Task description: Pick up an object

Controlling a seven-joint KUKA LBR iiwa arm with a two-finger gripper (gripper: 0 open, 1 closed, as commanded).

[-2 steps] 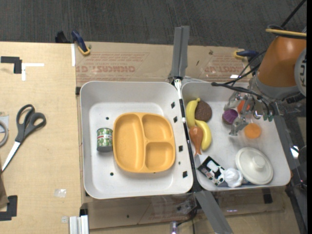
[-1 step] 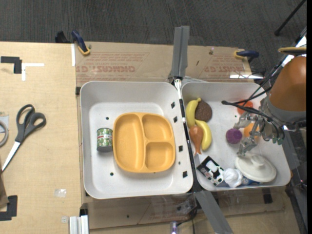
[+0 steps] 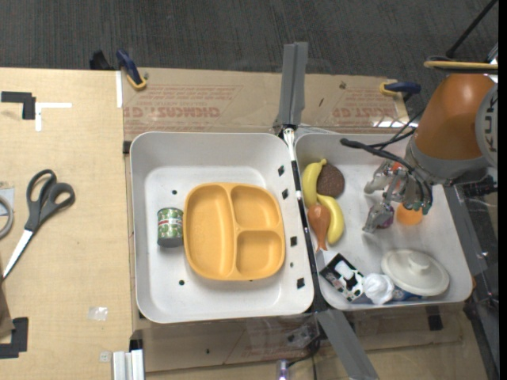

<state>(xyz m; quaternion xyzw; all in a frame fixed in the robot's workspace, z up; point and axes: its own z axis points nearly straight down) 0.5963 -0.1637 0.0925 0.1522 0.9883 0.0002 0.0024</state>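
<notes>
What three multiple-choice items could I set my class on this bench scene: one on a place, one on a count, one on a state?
1. Where is the small can?
A. In the left bin, beside the yellow tray
B. In the right bin
C. On the bench by the scissors

2. How many compartments has the yellow tray?
A. Two
B. Three
C. Five

3. How does the white lid lie?
A. Knob up, in the right bin
B. On the banana
C. In the left bin

Answers: 1 A, the can touches the tray's left edge in the left bin. 2 B, one long and two smaller sections. 3 A, it lies in the right bin, apart from the banana.
</notes>
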